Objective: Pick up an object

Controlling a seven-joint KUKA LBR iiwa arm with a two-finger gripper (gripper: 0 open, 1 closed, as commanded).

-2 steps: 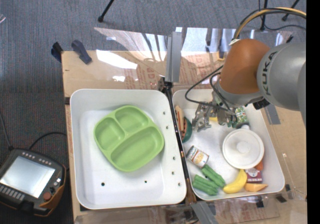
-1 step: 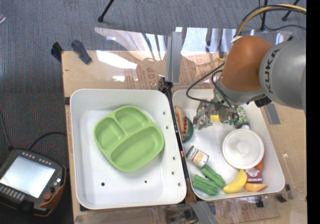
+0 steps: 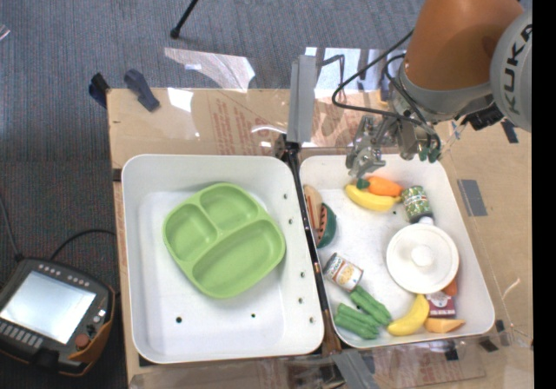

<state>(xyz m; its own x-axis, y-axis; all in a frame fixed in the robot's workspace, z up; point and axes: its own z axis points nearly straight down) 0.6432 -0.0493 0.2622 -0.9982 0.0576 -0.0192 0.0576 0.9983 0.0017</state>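
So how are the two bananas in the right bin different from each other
The upper banana lies near the bin's far end, just below the tool, with a carrot resting against its top; the lower banana sits at the near end beside an orange wedge. The upper one lies nearly level, while the lower one slants upward to the right. Both are yellow, curved toy bananas in the right bin.
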